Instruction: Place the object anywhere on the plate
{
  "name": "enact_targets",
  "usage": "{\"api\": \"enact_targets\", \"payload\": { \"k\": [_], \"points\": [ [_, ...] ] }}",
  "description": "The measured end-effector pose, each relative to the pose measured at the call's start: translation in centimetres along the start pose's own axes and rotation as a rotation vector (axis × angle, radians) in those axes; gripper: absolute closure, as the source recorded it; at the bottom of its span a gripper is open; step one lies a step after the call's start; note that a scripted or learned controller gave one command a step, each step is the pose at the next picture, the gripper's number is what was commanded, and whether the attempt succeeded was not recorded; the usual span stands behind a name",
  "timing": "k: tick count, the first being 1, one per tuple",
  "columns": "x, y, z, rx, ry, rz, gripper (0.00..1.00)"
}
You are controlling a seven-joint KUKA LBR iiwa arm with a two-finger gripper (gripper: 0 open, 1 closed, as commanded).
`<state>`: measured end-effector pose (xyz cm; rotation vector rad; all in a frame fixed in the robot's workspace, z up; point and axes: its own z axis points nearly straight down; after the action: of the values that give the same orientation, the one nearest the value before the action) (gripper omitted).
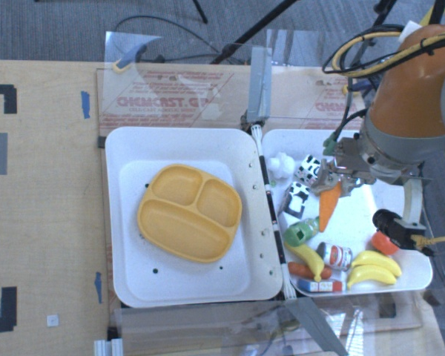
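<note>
The front rim of the shallow white left bin (200, 298) is lying closest to the viewer, along the lower part of the bench. Inside this bin, a yellow-orange plastic plate with three compartments (189, 212) is sitting flat on the floor, turned at a slant, with bare white floor showing all round it. Its compartments are holding nothing.

Moving right past the hinged divide, the shallow white right bin (420, 271) is holding a crowd of small things. Near its back left corner a white fluffy lump (280, 165) is resting, with a black-and-white spotted cube (308, 167) just beside it and a second black-and-white block (297, 199) lying nearer the front. A green plastic piece (300, 232) is sitting below that block, touching a single yellow toy banana (308, 258), and a small red-and-white can (336, 256) is lying on its side next to the banana.

The orange toy carrot (327, 206), the task's object, is pointing its tip down toward the can, well apart from the plate. Its broad top is sitting right at the gripper (332, 178), which is hanging over the right bin at the end of the grey and orange arm (415, 80). Whether the gripper is gripping the carrot, and how wide it is standing, I cannot tell.

Farther right, a pair of yellow toy bananas (372, 269) is lying near the front rim.
</note>
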<state>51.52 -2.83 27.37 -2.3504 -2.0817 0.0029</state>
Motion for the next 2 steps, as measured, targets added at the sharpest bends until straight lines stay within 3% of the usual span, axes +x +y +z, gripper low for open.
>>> {"api": "enact_targets", "payload": {
  "k": [1, 2],
  "points": [
    [6.8, -0.8, 9.0, 0.0, 0.0, -0.092, 1.0],
    [12.4, 4.0, 8.9, -0.003, 0.0, -0.193, 1.0]
  ]
}}
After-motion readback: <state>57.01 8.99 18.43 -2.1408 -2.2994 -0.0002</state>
